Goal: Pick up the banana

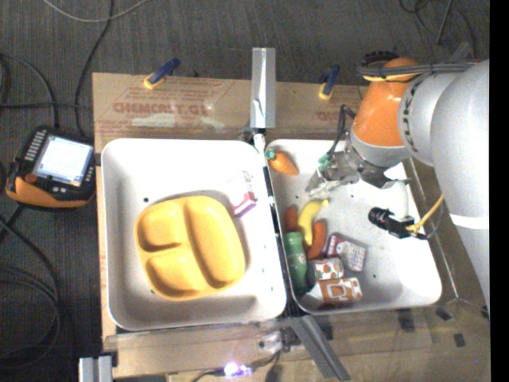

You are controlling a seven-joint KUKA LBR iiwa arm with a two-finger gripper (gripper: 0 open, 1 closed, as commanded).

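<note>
Yellow banana [311, 212] lies in the right bin [398, 269], in its left half and toward the far side, curved, with its length running roughly near to far. Its near end is crowded by two red-orange pieces [319, 237], one on each side, whose identity cannot be determined.

Gripper [324, 181] hangs just beyond the banana's far end. Contact between them cannot be confirmed. The claw reads as a pale, cluttered shape against the white bin floor, so I cannot tell whether it is open or closed. Nothing is seen held in it. The grey arm [453, 134] enters from the right and is cut off by the frame edge.

A green bottle [296, 259] lies against the bin's left wall, near side of the banana. Small cartons [331, 270] are clustered to its right, their print illegible. A carrot [281, 163] sits in the far left corner.

The left bin [119, 213] holds a yellow divided plate [189, 247] and a small pink item [244, 205] at the plate's far right, too small to identify.

Both bins rest on a cardboard sheet [175, 110] held by clamps [161, 72] along its far edge. Dark carpet [79, 38] with loose cables surrounds the bench, and a handheld pendant [52, 165] lies at the left.
</note>
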